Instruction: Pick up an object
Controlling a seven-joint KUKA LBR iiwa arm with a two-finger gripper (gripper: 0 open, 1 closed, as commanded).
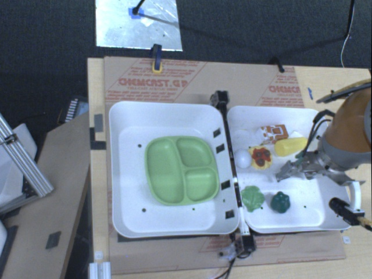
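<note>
We see our hand (286, 172) spread and holding nothing in the right bin (314, 218), with the dark green toy (281, 202) lying just below it, nearest of the objects.

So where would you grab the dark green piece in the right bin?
Take the dark green piece across its rounded body, from straight above. It sits apart from the lighter green piece and the bin wall, so fingers probably fit on either side.
</note>
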